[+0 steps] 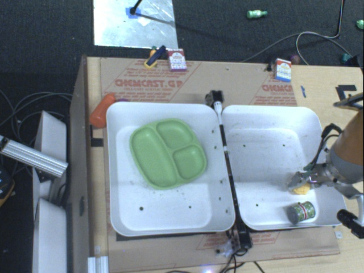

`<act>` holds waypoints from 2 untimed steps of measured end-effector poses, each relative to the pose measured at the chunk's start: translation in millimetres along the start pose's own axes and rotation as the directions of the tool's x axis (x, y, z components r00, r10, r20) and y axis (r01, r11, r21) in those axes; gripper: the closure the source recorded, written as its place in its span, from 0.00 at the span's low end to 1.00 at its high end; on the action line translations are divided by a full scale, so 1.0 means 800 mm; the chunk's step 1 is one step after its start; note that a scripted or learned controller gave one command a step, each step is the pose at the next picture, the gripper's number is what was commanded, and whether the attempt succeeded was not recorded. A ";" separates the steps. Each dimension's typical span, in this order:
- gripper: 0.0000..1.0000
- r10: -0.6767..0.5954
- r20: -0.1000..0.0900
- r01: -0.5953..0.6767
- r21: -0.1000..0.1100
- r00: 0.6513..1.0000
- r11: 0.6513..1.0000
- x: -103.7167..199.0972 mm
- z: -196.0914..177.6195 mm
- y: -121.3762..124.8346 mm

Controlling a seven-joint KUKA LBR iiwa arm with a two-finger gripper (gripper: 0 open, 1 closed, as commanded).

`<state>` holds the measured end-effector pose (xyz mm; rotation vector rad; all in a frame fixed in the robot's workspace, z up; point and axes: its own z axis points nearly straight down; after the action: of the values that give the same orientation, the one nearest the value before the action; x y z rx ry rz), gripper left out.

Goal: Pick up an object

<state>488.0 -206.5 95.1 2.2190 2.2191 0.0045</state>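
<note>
- Gripper [300,182] low over the right bin [267,124], at the lower right of the frame, with grey fingers [294,180] pointing left.
- Small yellow object [301,189] right at the fingertips, touching or nearly so; whether clamped between them, impossible to tell, and the width of the jaw opening likewise unreadable from this slant.
- Arm [347,152] entering from the right edge, orange band just above the wrist, dark cable looping beside it.
- In the same right bin, just below the gripper: a small green can [301,211] lying on its side near the bin's lower rim, apart from the yellow object.
- In the left bin [165,209]: a green compartment plate [167,152] with three sections, lying flat in the upper half, slightly rotated.
- Both bins side by side on a cardboard sheet [142,83], meeting along a dark centre seam.
- Outside the bins: an orange object [101,110] at the left bin's upper left corner; two small red-and-white cartons [177,60] along the cardboard's top edge.
</note>
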 end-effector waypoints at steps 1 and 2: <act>1.00 -0.004 0.001 0.004 0.000 1.000 1.000 0.030 -0.096 0.037; 1.00 -0.004 0.001 0.004 0.001 1.000 1.000 0.048 -0.110 0.135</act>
<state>595.5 -168.1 183.6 2.2144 2.2242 0.0023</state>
